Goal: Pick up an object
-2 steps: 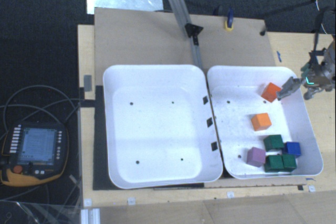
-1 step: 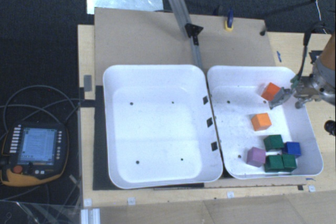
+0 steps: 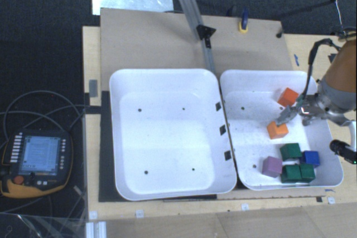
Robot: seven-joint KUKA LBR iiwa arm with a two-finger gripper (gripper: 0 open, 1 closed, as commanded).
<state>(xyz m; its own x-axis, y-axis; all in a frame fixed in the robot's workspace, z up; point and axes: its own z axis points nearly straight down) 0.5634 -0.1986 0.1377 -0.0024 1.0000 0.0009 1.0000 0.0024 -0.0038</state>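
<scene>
6 blocks [image 3: 290, 152] in right bin [image 3: 245, 178], gripper [image 3: 285, 117] above orange block [image 3: 277, 130]

At the left edge of the frame a teach pendant [image 3: 34, 164] lies on dark carpet, cables looping round it. A metal pole [image 3: 189, 5] slants from the top centre — a blue-and-yellow clamp [image 3: 244, 23] sits just right of it.

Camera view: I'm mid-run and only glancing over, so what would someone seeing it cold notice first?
The cluster of colored blocks in the right bin: two orange blocks near its middle, and green, blue and purple ones packed toward its near right corner. Next, the gripper reaching in from the right, poised just above the lower orange block. The left bin shows plain white.
</scene>
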